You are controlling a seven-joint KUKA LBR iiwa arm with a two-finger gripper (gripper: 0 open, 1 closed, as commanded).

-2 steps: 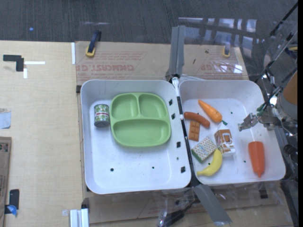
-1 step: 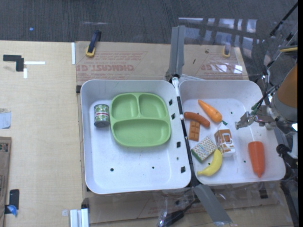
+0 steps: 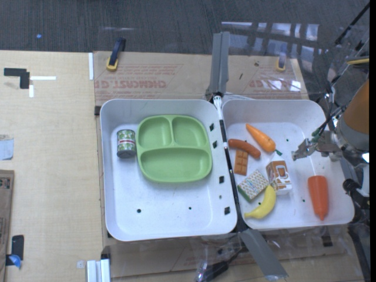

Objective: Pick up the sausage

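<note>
Claw (image 3: pixel 301 151) near right bin's (image 3: pixel 294 223) right side; open or closed, cannot tell. Move left to sausage (image 3: pixel 244 147), straddle its width, avoid carrot (image 3: pixel 260 137).

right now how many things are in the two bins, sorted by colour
Green: 2, plate and can
Orange: 3, carrot, waffle piece, long orange vegetable
Red-brown: 1, sausage
Yellow: 1, banana
Printed boxes: 2, and
Total: 9
</note>
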